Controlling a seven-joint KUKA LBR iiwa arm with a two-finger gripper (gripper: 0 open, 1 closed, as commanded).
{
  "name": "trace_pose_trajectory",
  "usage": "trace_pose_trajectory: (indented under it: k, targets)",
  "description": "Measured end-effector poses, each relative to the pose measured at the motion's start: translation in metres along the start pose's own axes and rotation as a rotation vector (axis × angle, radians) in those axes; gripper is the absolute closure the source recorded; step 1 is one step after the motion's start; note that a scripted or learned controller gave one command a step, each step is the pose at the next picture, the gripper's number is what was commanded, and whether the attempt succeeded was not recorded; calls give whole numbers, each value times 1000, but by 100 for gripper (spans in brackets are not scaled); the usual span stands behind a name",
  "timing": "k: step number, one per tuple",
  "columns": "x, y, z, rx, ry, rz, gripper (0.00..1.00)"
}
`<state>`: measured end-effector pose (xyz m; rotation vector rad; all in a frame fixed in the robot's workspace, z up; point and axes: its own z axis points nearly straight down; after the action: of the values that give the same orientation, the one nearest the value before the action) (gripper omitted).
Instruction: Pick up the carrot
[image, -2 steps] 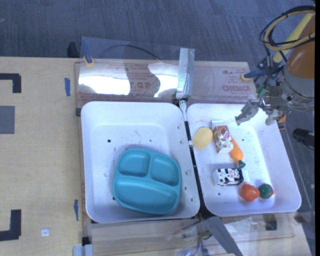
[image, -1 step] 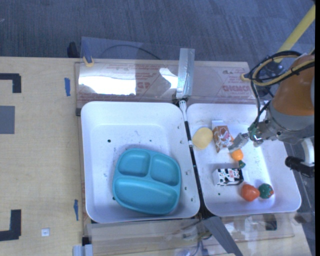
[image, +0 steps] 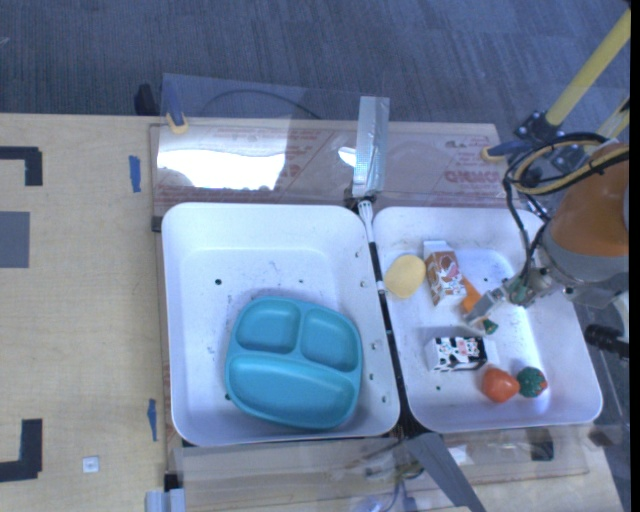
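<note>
Within the right bin: the carrot, the pincer and five other small items crowd one shallow tray.

Carrot location: the carrot (image: 470, 296) lies in the right bin (image: 580, 400), near its middle, just right of the small brown carton (image: 443, 276) and apparently touching it; only a short orange stretch is visible.

Pincer position: the pincer (image: 484, 308) sits low over the carrot's lower right end, reaching in from the right on the grey and orange arm (image: 590, 225).

Pincer state: whether the fingers are spread or closed cannot be told at this size, and no orange can be made out between them, so no hold is claimed.

Risk, misgrip: the tips seem to meet the carrot at its end, not its middle; a close there would likely pinch it off-centre and let it swing or slip on the lift.

Risk, neighbour: the carton crowds the carrot; a finger landing between them could push or tip the carton, or catch it instead.

Risk, confusion: the orange tomato (image: 499, 385) shares the carrot's colour but lies well apart, near the bin's front.

Count, bins: two, side by side on the table (image: 70, 300).

Count, right bin: one carrot, one brown carton, one yellow lemon (image: 405, 276), one black-and-white carton (image: 459, 353), one tomato, one green item (image: 531, 380).

Count, left bin (image: 190, 230): one teal divided plate (image: 295, 363).
</note>
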<state>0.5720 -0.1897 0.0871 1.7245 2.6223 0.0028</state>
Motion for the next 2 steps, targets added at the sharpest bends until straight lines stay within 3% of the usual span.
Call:
trace_pose_trajectory:
  k: [1,2]
  targets:
    - [-1,25,-8,1,1,-24,0]
    - [-3,26,-19,-3,-2,-22,100]
